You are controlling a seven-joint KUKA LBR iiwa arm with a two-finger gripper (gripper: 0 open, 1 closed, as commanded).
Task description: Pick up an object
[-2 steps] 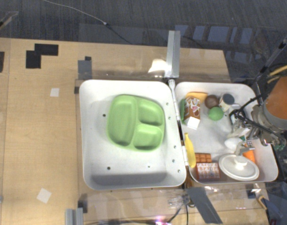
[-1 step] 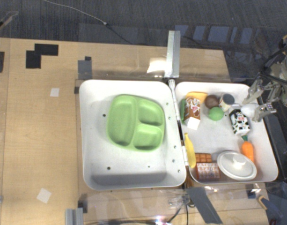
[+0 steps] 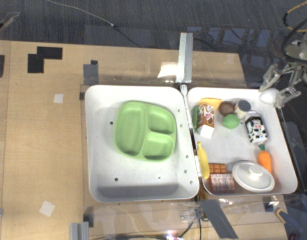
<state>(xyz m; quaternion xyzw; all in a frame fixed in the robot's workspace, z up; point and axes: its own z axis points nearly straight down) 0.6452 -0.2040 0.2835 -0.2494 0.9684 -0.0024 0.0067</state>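
Observation:
My gripper (image 3: 281, 83) hangs over the far right corner of the right bin (image 3: 286, 149), with its two fingers spread and nothing between them. A small white rounded thing (image 3: 268, 97) lies at that corner, just below the left finger. Several objects lie in the right bin: a yellow and red packet (image 3: 207, 115), a brown ball (image 3: 226, 107), a green ball (image 3: 231, 121), a black and white carton (image 3: 255, 130), a carrot (image 3: 264, 160), a white bowl (image 3: 252, 176), a banana (image 3: 203, 161) and a brown box (image 3: 221, 178).
The left bin (image 3: 100, 169) holds a green divided plate (image 3: 145, 129). A metal post (image 3: 185, 56) stands behind the seam between the bins. Wooden bench surface stretches to the left. Cables hang near the arm at the upper right.

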